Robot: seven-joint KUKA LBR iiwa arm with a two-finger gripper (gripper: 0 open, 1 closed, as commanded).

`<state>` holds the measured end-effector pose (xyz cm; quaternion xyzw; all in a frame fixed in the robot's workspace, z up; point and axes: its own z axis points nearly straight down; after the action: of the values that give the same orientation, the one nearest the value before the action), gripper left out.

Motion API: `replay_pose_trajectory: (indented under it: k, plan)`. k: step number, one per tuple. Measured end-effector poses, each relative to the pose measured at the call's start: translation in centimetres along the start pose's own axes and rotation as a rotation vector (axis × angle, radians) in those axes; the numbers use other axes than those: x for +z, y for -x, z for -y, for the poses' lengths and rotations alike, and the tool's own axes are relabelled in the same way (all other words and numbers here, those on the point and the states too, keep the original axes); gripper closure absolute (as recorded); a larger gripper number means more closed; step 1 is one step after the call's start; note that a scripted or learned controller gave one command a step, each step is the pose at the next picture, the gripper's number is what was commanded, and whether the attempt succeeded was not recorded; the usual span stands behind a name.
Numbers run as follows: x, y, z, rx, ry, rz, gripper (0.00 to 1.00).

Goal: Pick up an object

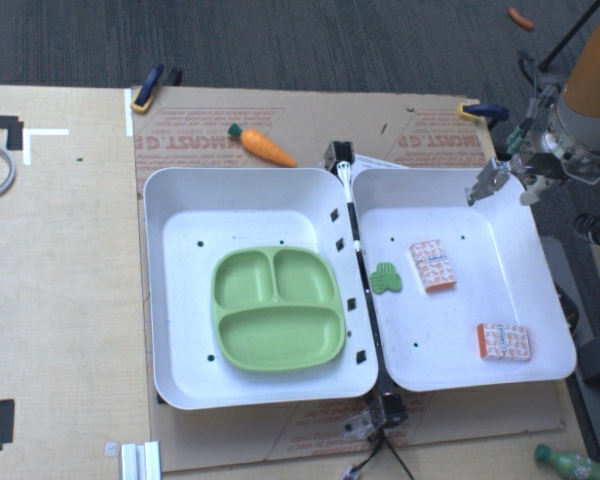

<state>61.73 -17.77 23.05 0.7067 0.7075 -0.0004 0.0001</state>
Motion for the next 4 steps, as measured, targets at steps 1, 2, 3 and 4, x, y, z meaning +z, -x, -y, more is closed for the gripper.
replay_pose_trajectory:
  k: [1,2,3,4]
  plan:
    - [7.8,-6.2,5.9,0.027,-0.001,0.000,0.00]
    - [13.4,-8.3,4.5,-0.194,0.007,0.003,0.00]
    - [12.3,-8.1,4.3,-0.191,0.015,0.008,1.00]
    - [12.3,-8.1,4.3,-0.191,0.014,0.008,0.00]
